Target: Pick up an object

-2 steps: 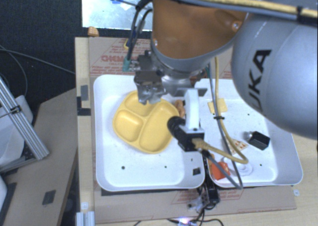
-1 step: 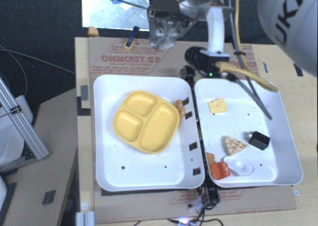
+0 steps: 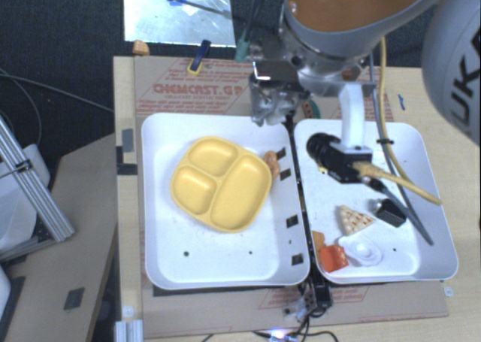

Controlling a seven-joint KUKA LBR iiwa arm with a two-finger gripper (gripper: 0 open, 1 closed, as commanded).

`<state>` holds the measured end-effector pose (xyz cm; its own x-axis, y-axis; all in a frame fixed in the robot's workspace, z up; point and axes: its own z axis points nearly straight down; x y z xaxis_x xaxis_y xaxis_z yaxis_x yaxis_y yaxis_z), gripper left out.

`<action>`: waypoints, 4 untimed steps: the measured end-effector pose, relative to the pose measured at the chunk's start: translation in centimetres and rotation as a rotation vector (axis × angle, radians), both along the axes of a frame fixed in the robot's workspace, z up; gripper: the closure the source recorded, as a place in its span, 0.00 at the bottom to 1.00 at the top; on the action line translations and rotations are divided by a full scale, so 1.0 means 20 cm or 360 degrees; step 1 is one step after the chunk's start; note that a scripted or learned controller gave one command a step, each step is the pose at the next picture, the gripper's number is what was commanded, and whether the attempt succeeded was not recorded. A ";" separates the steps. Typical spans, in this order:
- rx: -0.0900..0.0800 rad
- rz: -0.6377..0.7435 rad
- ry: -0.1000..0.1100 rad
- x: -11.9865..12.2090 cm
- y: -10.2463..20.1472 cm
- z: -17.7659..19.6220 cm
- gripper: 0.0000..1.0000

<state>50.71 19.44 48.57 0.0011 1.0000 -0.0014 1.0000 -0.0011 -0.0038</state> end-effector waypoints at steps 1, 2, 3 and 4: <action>0.0005 0.0015 -0.0004 -0.11 0.21 -0.11 1.00; -0.0002 -0.0004 0.0001 -0.10 0.00 -0.45 1.00; 0.0003 0.0009 -0.0004 -0.10 0.11 -0.53 1.00; -0.0010 -0.0007 0.0017 -0.03 -0.15 -1.30 1.00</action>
<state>50.07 16.54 22.62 0.0054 1.0000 -0.0074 0.9999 -0.0055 -0.0145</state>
